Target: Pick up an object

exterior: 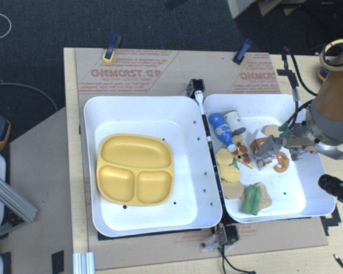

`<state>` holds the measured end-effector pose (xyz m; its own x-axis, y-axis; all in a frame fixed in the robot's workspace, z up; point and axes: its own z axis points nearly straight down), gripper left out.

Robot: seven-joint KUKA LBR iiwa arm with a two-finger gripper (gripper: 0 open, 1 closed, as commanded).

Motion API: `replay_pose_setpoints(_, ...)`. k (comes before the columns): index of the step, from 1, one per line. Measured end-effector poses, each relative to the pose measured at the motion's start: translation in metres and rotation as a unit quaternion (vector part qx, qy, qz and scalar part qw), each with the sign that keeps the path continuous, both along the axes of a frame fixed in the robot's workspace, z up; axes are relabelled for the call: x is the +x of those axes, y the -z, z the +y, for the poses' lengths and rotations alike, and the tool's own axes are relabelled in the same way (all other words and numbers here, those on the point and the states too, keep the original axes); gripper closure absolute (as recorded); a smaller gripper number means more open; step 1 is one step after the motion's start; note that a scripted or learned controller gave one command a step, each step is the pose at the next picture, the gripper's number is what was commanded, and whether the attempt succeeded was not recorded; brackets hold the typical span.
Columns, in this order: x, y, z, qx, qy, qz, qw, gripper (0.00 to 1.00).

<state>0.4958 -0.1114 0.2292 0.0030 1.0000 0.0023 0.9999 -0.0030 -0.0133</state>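
Jaws (pixel 265 151) low in the right bin (pixel 291 201) among toy food, near a pretzel (pixel 282 162); grip state cannot be told.

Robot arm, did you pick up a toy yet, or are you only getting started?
Not yet, by the look of it. Done: the arm has reached into the right bin, and its gripper sits low among the toys, near the pretzel. In hand: I cannot tell that it holds anything. Left: grabbing one and lifting it. The blue bottle and green piece lie in the bin.
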Motion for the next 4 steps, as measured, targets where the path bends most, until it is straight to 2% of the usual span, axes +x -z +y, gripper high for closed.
replay_pose_setpoints(1, 0.003, -0.006, 0.0, -0.001, -0.001, -0.007, 1.0, 0.0)
replay_pose_setpoints(2, -0.005, 0.042, 0.006, 0.0001, -0.001, -0.004, 1.0, 0.0)
replay_pose_setpoints(3, -0.009, 0.105, 0.007, 0.0002, -0.001, -0.003, 1.0, 0.0)
replay_pose_setpoints(4, -0.007, 0.144, 0.008, 0.0003, -0.001, -0.007, 1.0, 0.0)
